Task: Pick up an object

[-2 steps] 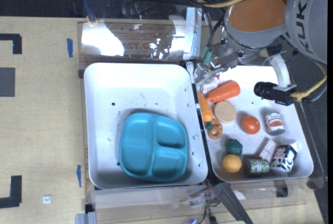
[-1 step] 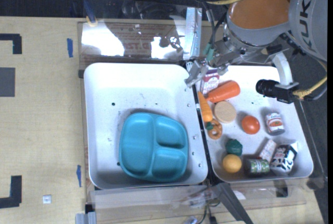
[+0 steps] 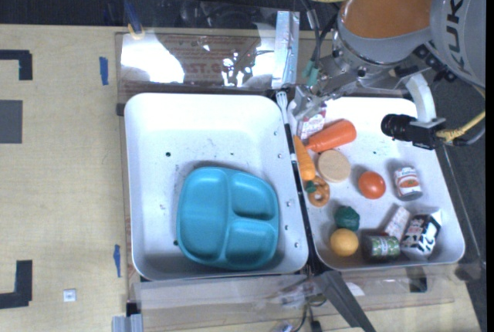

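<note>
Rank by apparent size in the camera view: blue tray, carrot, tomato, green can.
1. Blue tray, far the largest.
2. Carrot.
3. Green can and tomato: look about alike, so I won't rank them.

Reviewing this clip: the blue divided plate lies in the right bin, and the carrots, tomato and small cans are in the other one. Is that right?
Not quite. The camera view shows the blue divided plate lying in the left bin, not the right. The carrots, tomato and small cans are in the other one, the right bin, as you said.
</note>
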Available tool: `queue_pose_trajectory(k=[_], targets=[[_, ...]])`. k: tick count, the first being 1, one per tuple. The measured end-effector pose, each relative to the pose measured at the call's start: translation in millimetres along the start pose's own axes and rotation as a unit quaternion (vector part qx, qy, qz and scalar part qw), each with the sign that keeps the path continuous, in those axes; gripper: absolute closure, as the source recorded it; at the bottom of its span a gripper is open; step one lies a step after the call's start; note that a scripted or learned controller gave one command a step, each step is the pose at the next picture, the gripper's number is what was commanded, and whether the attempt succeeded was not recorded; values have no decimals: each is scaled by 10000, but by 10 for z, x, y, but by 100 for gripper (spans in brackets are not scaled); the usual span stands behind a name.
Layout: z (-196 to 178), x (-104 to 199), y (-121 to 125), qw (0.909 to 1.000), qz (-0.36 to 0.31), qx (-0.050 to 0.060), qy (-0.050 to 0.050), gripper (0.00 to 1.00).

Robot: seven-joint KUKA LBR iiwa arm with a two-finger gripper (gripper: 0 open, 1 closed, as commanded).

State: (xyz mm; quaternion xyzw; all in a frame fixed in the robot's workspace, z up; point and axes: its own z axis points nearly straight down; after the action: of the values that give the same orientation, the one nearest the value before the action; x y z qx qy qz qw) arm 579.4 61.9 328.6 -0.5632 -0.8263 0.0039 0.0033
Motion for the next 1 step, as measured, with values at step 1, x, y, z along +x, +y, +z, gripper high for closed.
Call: queue_pose_trajectory(k=[1], targets=[[-976,-530,-240,9919,-1268,-56,-28,100]])
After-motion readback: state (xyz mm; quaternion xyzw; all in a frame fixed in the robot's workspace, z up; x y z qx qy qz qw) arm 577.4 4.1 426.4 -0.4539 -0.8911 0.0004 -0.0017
